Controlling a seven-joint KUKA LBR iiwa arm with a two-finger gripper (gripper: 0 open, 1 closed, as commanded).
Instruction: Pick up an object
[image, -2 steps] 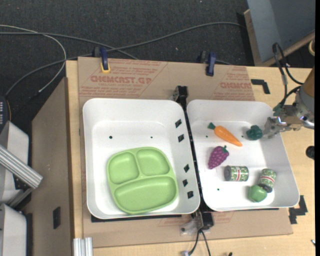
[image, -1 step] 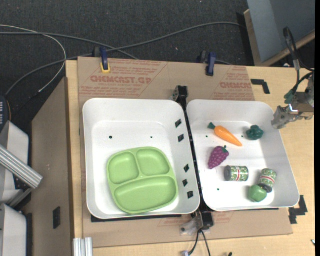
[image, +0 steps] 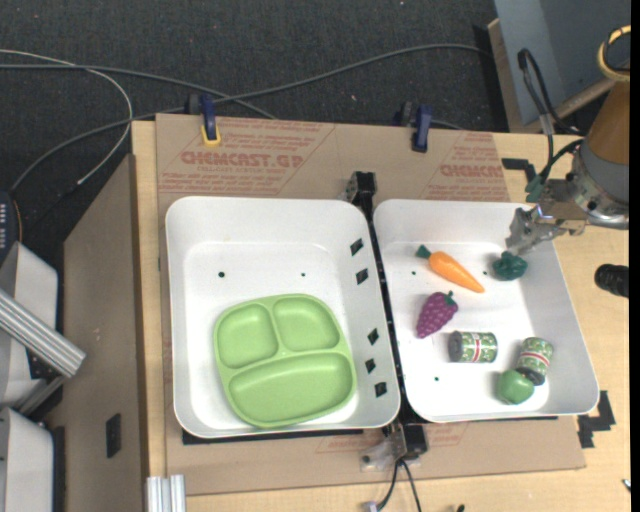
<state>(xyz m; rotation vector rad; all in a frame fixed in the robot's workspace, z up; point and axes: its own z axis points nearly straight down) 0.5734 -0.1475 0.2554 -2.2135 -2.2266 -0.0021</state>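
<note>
Pincer (image: 522, 240) over small dark-green lumpy toy (image: 510, 266), right bin (image: 470, 402).

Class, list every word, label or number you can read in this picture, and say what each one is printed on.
"CHEMCAST G.P" in red, on the brown board behind the left bin.
Red print on the board behind the right bin: looks like the same word, too blurred to be sure.
Smaller red lines under both: too small to read.
Labels on the two small cans: too small to read.
</note>
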